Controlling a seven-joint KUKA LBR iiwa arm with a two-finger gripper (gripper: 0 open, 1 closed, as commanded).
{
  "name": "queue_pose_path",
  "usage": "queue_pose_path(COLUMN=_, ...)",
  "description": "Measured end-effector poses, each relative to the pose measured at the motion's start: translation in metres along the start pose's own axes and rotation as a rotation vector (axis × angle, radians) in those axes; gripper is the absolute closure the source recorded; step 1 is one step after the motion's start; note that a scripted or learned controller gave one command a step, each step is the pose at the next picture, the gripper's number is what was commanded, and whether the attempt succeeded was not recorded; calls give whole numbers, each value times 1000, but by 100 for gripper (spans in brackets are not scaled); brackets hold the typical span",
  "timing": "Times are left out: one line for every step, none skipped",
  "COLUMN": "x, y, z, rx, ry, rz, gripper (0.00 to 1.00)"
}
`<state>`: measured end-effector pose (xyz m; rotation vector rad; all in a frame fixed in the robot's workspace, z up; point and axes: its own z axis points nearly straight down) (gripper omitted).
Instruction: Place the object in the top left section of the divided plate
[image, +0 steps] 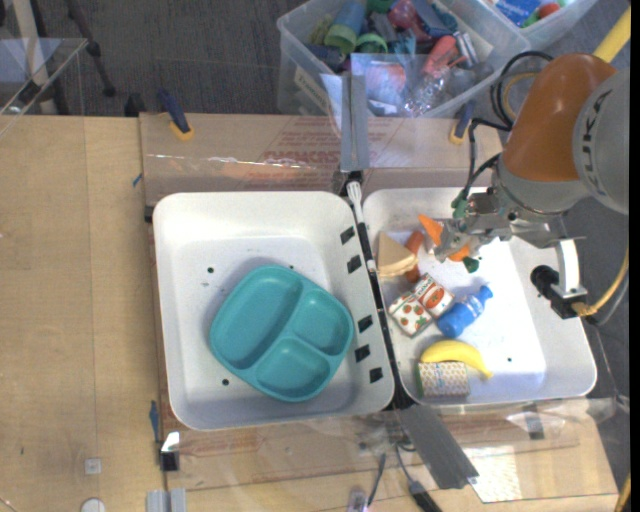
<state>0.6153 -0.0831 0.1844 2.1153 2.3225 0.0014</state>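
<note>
Carrot (432, 232), orange, looked light, rigid and slick under my gripper (462, 243), best pinched across its middle, though my grip state was unreadable.

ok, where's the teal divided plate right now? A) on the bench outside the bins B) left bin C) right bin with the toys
B: the teal divided plate lies in the left bin, while the banana and other items sit in the right bin.
</note>
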Motion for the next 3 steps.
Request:
queue_pose_path(x=80, y=-38, z=0, rx=4, ry=1, rz=-183, gripper=100)
queue_pose_path(x=162, y=-46, z=0, rx=5, ry=1, rz=-216, gripper=100)
queue_pose_path(x=162, y=-46, z=0, rx=4, ry=1, rz=-215, gripper=0)
